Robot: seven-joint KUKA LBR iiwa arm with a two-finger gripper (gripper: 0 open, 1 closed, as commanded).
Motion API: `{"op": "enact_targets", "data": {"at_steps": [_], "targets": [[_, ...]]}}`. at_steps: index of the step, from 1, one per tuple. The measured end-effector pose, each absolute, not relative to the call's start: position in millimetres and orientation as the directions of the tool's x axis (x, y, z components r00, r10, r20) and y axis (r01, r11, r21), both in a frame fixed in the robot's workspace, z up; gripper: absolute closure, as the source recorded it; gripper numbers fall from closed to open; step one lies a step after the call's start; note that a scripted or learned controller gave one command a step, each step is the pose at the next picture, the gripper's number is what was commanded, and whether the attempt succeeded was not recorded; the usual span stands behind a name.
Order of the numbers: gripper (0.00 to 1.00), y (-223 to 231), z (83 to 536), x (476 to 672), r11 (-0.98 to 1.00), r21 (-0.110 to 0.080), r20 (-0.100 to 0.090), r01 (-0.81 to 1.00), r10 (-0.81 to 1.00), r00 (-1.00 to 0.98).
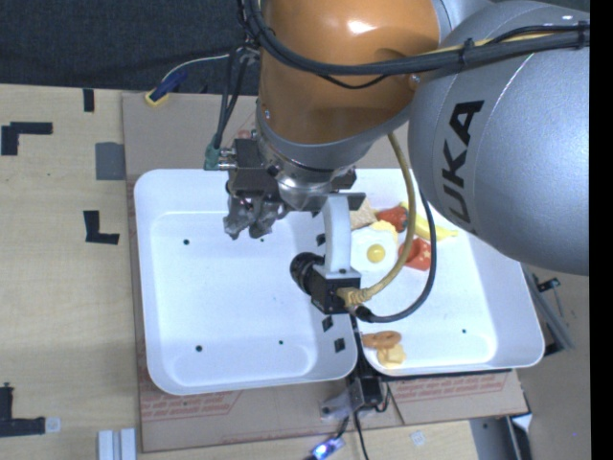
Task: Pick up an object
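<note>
Hovering over the left bin (172,353), the gripper (251,220) hangs low; whether it is apart or together cannot be told. Toy food (395,238) lies in the right bin (498,343), well apart, so a descent here likely grasps nothing.

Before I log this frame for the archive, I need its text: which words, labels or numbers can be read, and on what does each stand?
"UKA": black letters on the grey arm, running vertically; the start of the word is hidden behind the orange band.
Red print along the cardboard edge under the bins: too small and blurred to read.
</note>
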State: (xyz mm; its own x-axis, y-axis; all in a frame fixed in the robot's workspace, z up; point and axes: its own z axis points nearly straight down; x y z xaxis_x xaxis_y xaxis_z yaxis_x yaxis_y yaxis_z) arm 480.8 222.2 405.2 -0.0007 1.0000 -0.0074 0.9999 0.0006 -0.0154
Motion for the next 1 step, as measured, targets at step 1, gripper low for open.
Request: {"op": "enact_targets", "data": {"at_steps": [1], "targets": [[1.00, 198.5, 542.0, 502.6, 0.000, 0.012, 0.004, 1.000, 1.000, -0.001]]}}
